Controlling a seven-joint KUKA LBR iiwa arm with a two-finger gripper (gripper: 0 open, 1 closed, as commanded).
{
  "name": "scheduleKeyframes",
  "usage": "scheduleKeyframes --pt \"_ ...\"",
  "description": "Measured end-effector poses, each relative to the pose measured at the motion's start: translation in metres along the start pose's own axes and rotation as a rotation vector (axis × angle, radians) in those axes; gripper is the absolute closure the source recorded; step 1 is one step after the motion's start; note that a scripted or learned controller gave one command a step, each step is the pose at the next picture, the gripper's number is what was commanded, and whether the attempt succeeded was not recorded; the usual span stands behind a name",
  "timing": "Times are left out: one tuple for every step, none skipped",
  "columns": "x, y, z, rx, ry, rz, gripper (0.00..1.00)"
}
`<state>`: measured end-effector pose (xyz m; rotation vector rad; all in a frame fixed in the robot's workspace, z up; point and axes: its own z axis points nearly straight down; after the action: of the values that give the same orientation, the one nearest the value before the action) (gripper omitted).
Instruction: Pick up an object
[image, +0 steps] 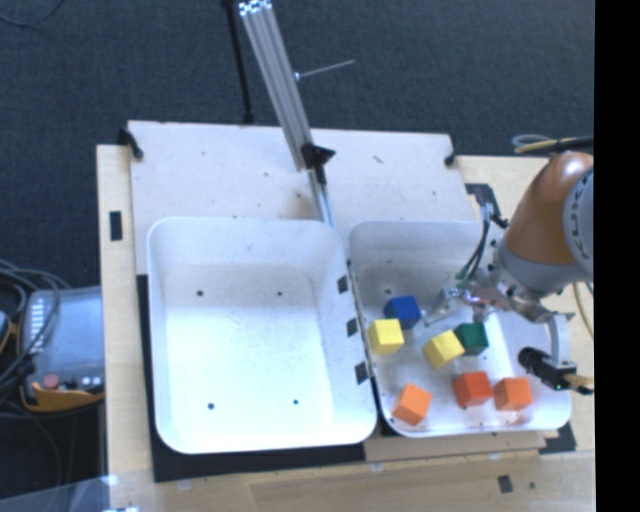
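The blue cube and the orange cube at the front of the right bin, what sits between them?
In the camera view, a yellow cube lies between the blue cube and the front orange cube, near the right bin's left wall.

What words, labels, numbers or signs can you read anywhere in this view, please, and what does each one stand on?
No text can be read in this view.
The grey device at the left edge has small markings on its face, too blurred to read.
The blocks, such as the blue block and the yellow block, have plain faces.
The white bins carry no lettering, only dark specks.
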<state>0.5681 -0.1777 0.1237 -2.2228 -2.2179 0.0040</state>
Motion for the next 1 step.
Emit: scheduleKeyframes --pt "-0.0018 0.001 0.0266 -0.005 -0.003 0.003 0.0"
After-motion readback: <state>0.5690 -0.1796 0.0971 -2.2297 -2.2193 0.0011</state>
